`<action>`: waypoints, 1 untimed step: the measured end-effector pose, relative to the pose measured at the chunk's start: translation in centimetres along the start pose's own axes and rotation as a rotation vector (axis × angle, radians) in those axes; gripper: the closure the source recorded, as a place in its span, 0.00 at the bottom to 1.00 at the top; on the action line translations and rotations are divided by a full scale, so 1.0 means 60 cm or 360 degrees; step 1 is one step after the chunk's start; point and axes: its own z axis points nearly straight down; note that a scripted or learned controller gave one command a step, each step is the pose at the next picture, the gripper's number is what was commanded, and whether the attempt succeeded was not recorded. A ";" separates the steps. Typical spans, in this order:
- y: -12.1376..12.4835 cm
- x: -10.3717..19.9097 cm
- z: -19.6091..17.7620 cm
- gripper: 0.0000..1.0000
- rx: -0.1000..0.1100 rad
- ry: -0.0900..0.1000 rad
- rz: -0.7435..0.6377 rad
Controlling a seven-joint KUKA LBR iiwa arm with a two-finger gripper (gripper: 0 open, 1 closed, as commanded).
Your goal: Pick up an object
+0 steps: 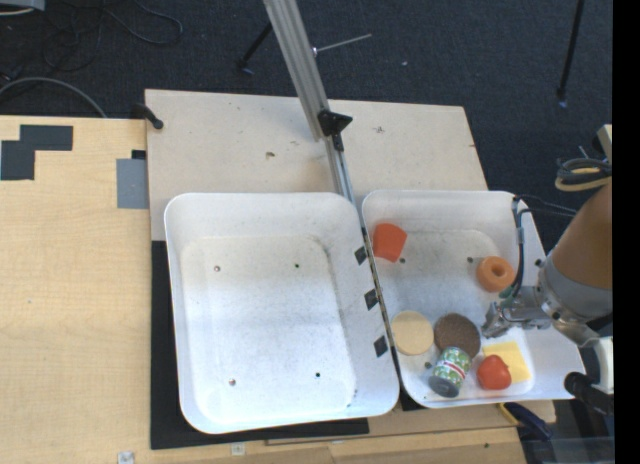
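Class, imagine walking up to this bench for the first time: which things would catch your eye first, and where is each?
The bright cluster in the right bin draws the eye: an orange cup near its far left corner, an orange ring toward the right, and a red piece beside a yellow block at the near edge. The tool hangs over that bin's right side, just below the ring. The left bin is plain white.

Two white bins: a left bin [200,252] and a right bin [440,207]. The right one holds seven things: an orange cup [389,242], a doughnut [494,273], a tan disc [411,332], a brown disc [457,333], a can [450,370], a red tomato [494,373] and a yellow block [510,354].
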 end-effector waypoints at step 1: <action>-0.012 0.007 -0.094 1.00 -0.0003 -0.0004 -0.0012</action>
